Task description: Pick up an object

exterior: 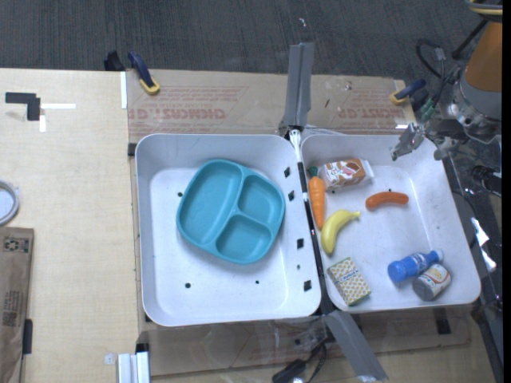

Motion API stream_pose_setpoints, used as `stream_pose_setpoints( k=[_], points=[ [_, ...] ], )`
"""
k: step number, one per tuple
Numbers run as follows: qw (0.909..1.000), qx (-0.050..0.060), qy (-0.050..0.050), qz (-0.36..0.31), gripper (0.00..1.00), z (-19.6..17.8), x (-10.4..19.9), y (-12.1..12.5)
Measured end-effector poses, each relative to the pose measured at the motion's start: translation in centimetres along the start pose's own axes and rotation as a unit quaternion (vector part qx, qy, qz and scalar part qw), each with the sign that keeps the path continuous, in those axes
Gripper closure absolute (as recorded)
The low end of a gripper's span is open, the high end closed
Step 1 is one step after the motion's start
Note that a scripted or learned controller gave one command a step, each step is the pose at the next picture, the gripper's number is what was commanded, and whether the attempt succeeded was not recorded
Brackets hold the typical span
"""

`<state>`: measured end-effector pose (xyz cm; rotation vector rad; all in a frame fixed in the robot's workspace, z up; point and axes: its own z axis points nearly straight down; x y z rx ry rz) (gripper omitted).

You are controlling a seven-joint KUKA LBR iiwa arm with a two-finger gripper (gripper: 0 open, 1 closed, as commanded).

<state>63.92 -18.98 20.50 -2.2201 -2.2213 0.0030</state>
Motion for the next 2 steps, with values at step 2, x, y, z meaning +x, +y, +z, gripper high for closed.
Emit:
stream_pose_setpoints(
  k=[2],
  points=[
    [0.9995,-0.001,0.000,0.030,0.00,11.3,0.0,0.9]
  ],
)
